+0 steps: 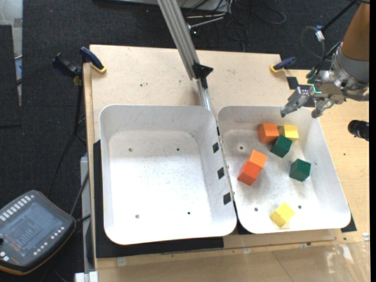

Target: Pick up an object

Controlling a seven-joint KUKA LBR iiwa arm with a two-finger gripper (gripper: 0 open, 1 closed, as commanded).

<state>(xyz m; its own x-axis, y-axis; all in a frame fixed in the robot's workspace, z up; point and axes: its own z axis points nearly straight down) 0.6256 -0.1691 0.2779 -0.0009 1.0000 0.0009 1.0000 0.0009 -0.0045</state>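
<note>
- Camera view: we see the gripper (304, 106) above the far rim of the right bin (329, 175), its fingers spread apart with nothing between them.
- Inside that bin lie two orange blocks (252, 167) (268, 132), two green blocks (281, 146) (299, 170) and two yellow blocks (289, 132) (282, 214).
- The left bin (111, 157) sits just beside it.

Bench (153, 75), pale board w/ dark specks, sits left of & below the gripper (304, 104). Two white bins lie on it side by side, touching at mid edge: left bin (108, 157) well away from the fingertips, right bin (332, 181) w/ its far rim just under them. Blue-yellow clamps grip the bench's back corners: one (93, 60) far left, one (283, 65) just beside the fingers.
</note>
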